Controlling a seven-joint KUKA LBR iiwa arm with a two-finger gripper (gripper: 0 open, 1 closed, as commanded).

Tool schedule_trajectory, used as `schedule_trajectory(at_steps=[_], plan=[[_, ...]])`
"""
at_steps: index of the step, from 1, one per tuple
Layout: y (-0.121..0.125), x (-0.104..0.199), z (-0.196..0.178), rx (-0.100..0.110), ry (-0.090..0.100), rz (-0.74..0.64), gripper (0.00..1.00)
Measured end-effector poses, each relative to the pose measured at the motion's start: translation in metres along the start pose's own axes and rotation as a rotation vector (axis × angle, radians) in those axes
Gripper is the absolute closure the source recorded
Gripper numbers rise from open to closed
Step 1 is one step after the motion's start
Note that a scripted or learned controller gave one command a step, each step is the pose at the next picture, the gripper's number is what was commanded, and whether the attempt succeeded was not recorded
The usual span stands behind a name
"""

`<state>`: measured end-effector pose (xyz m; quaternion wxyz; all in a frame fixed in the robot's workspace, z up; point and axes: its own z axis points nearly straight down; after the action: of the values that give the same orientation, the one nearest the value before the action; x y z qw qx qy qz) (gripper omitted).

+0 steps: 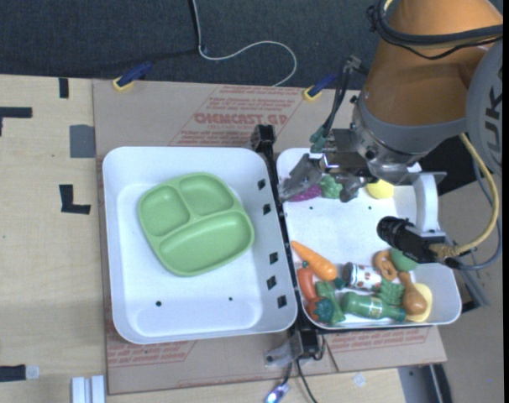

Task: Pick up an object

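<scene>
Brown cardboard (229, 117) under the bins bears red "CHEMCAST GP" lettering

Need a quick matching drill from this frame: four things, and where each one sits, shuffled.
Things:
1. green plate
2. carrot
3. gripper
4. white cable

Places:
A. over the far left corner of the right bin
B. on the dark floor beyond the bench
C. in the left bin
D. in the right bin, near its left wall

Pairs: 1-C, 2-D, 3-A, 4-B
</scene>
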<state>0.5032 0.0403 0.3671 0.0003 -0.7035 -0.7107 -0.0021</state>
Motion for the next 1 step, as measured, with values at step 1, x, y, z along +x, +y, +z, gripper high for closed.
schedule_trajectory(at_steps=[1], plan=[[0.0023,-0.0037,-0.0055,0.005,-0.004,0.006,1.0]])
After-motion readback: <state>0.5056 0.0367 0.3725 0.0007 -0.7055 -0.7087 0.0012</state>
